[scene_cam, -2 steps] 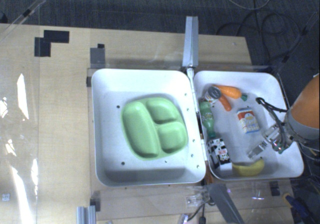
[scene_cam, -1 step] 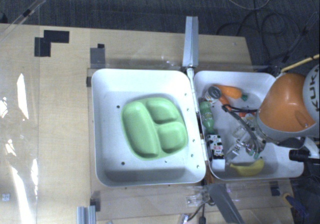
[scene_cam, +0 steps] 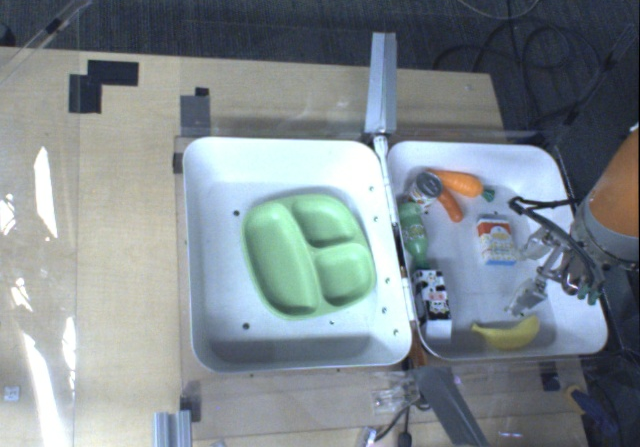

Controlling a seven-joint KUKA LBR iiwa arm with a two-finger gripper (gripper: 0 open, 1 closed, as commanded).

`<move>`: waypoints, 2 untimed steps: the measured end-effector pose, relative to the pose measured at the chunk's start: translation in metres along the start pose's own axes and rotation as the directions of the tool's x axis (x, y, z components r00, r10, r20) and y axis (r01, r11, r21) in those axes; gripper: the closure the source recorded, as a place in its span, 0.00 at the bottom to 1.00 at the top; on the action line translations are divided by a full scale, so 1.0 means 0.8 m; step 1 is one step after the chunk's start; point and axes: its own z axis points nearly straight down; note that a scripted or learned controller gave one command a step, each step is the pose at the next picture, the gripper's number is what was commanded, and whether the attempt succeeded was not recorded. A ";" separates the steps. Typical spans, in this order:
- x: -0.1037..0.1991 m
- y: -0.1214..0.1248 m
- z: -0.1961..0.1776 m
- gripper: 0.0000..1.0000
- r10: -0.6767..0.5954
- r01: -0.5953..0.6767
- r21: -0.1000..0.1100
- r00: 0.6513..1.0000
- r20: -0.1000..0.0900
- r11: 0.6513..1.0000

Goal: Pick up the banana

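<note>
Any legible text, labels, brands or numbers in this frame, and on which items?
Nothing can be read.
White carton with red print: too blurred to read.
Black-and-white box: pattern only, no legible text.
Green bottle: label too small to read.
Banana, carrots, green divided tray: no markings visible.

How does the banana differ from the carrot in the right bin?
The banana is yellow; the carrot is orange with a green end. The banana lies near the front wall of the right bin, with the gripper just above it; the carrot lies toward the back, among other items. The banana is curved, the carrot straighter. Both lie flat and roughly crosswise.
</note>
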 end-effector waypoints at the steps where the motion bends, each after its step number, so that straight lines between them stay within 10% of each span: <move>1: 0.021 0.042 0.071 0.00 -0.302 0.302 0.001 0.953 0.005 0.953; 2: 0.017 0.044 0.056 1.00 -0.297 0.297 0.000 0.955 0.014 0.955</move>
